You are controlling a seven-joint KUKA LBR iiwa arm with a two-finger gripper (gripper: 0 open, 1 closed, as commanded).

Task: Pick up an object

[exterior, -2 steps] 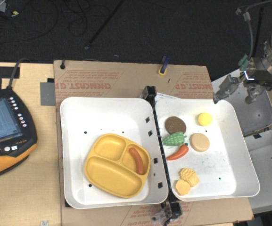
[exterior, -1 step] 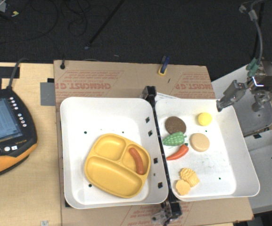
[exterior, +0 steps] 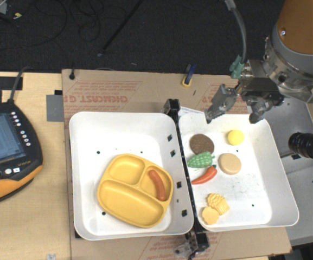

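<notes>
The gripper hangs with its two fingers spread wide and nothing between them, just above the far rim of the right bin, the grey arm slanting in from the right. Below it in that bin lie a yellow ball, a brown patty, a tan disc, a green piece and a red pepper. A sausage rests in a yellow tray in the bin beside it.

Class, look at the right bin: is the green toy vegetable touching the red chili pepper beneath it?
Touching. In the camera view the green vegetable overlaps the red chili pepper's upper end, with no bin floor visible between them.
</notes>
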